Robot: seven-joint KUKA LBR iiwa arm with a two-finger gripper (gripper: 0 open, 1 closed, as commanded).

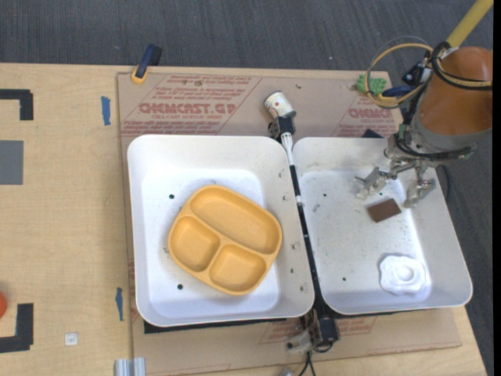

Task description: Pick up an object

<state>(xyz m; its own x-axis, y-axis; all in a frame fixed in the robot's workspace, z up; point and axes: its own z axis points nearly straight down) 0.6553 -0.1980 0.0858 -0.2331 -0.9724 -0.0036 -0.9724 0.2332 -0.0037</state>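
My gripper (394, 185) hangs over the upper right part of the right bin (337, 288), below the orange band of the arm. Its metal fingers (368, 183) are spread apart with nothing between them. A small brown flat block (383, 210) lies on the bin floor just below the fingers, apart from them. A white lumpy object (403, 275) rests near the bin's lower right corner. In the left bin (149, 210) sits a yellow divided plate (225, 238) with three compartments.
The two bins stand side by side on a cardboard sheet (196, 104). A white and black clamp (279, 112) sits at the top of the seam between them. A yellow cable loop (391, 61) hangs beside the arm.
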